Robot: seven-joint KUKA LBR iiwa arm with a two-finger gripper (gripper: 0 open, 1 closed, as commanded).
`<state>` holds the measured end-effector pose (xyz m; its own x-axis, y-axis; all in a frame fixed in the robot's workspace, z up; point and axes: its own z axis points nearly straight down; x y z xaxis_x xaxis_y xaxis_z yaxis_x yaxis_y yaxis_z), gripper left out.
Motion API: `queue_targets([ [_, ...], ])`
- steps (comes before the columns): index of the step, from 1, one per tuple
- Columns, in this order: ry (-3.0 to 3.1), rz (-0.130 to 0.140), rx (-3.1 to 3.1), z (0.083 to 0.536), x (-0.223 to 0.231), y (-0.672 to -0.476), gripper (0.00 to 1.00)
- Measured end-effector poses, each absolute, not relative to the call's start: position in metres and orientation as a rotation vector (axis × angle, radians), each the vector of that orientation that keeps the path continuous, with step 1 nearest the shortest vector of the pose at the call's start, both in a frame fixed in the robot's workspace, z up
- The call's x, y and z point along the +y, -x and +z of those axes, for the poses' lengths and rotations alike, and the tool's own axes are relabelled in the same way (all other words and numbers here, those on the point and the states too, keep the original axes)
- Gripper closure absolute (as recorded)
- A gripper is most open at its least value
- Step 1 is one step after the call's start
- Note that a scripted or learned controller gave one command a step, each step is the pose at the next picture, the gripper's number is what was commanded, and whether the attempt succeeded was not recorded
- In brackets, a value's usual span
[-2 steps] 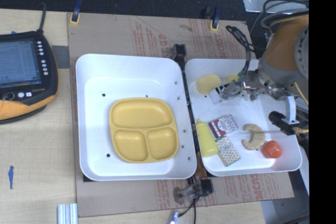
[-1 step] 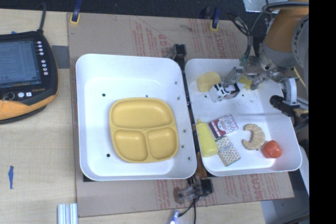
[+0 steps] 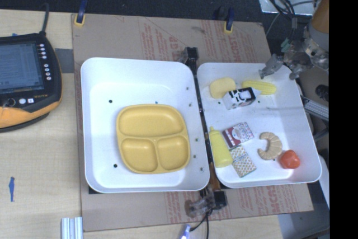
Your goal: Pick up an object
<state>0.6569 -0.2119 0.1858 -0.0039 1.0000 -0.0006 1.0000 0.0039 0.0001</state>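
My gripper (image 3: 274,67) hangs over the far right corner of the right bin (image 3: 305,120), its fingers apart and nothing between them — a stance that suits a descent not yet begun. Nearest to it lies the corn cob (image 3: 259,87), close to the bin's far edge; its long axis runs roughly parallel to that edge, one end pointing toward the right wall, the other toward a black-and-white toy (image 3: 240,97) that touches or nearly touches it. I judge the cob the likeliest target, since it lies just beside the fingers and its narrow width suits a grasp across the axis.

Beside the toy, a pale yellow lump (image 3: 222,87) sits near the bin's left wall. Along that wall, toward the near edge, a yellow bottle (image 3: 219,148) lies with its long axis parallel to the wall. A small carton (image 3: 239,134) and a patterned packet (image 3: 243,160) rest just beside it; a croissant (image 3: 271,145) and a red tomato (image 3: 289,159) occupy the near right corner.

The left bin (image 3: 95,120) carries a yellow divided tray (image 3: 152,138) — flat, central, well apart from my gripper.
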Motion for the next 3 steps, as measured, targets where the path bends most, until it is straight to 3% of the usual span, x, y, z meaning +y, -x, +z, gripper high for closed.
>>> queue_targets([
  [1,-2.208,0.011,2.220,0.112,-0.206,-0.661,0.00],
  [2,-2.216,0.002,2.227,0.197,-0.153,-0.657,0.00],
  [3,-2.211,-0.001,2.224,0.099,-0.157,-0.659,0.00],
])
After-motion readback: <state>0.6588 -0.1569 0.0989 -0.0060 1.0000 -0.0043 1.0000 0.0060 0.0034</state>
